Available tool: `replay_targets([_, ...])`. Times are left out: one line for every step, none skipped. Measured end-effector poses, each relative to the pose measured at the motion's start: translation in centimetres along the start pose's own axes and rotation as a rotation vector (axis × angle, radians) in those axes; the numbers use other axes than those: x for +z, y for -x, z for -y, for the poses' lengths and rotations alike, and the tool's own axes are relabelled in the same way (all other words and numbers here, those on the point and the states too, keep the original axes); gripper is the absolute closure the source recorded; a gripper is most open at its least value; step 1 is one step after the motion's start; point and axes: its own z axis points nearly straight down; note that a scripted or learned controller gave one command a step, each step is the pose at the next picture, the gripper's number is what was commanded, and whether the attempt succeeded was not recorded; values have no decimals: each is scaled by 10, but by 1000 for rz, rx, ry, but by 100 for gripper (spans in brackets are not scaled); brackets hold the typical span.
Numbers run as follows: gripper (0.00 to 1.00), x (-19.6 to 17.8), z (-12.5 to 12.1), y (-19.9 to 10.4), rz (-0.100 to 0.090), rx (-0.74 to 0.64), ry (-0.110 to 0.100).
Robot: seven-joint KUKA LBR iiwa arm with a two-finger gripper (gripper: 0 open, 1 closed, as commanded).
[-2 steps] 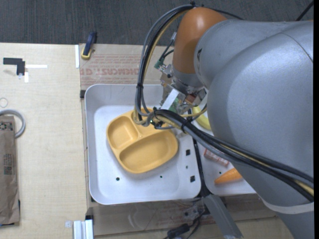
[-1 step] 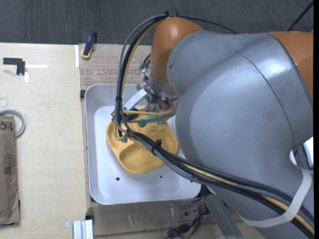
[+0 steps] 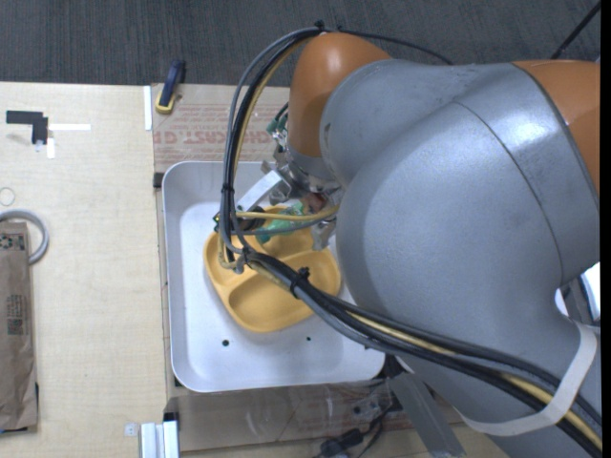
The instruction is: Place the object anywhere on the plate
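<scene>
**Gripper low over the yellow plate**

We cannot tell how the gripper [image 3: 291, 206] is set; the wrist and a bundle of cables [image 3: 250, 256] cover it. Right there we glimpse a green object [image 3: 279, 225] at the plate's far edge, too hidden for us to say whether it is held or resting. The yellow plate [image 3: 269, 299] lies in the middle of the white bin [image 3: 191, 351], its near rim toward the bin's front wall. The grey arm [image 3: 458, 227] with its orange band [image 3: 320, 84] covers the bin's right side. Beyond the bin's far-left corner we see a small blue and yellow tool [image 3: 171, 86] on the bench [image 3: 86, 256], and a brown packet [image 3: 16, 322] at the bench's left edge.
</scene>
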Motion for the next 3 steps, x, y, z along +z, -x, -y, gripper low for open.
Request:
replay_targets([0,-41,-8,40,0,-27,0])
replay_targets([100,-47,-9,40,9,-30,1])
replay_targets([100,30,49,34,-10,1,6])
